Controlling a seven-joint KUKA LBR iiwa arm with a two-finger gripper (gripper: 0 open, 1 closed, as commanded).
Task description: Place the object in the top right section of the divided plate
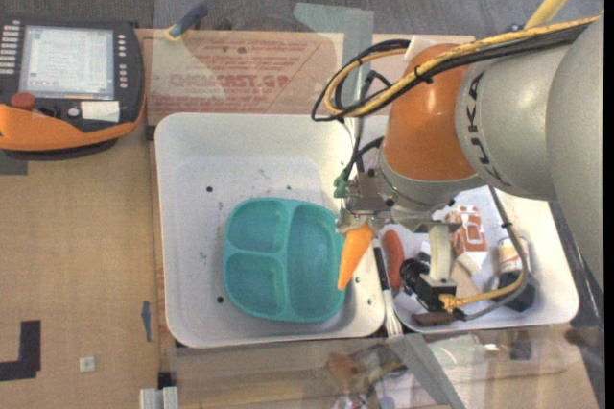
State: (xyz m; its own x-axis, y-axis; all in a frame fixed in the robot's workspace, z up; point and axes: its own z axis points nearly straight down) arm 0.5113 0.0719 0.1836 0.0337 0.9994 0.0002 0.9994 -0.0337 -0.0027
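Arm (499, 100) reaches in from 3 o'clock, its orange band over the seam between the two bins. Gripper (355, 223) sits at the left bin's (182, 205) 3 o'clock edge, just over the plate's right rim. Carrot (352, 258) hangs down from the gripper, top end up at the fingers, tip pointing to 6-7 o'clock; it looks pinched at its top, but the wrist hides the fingers, so I can't tell their state for sure. Carrot overlaps the teal divided plate's (283, 258) right edge, beside the right-hand section, not lying flat in any section. Plate sits at bin centre-right, sections bare. Right bin (561, 287) holds a clutter of small items at 4 o'clock of the gripper. Pendant (67, 85) on the worktop (77, 282) at 10 o'clock.
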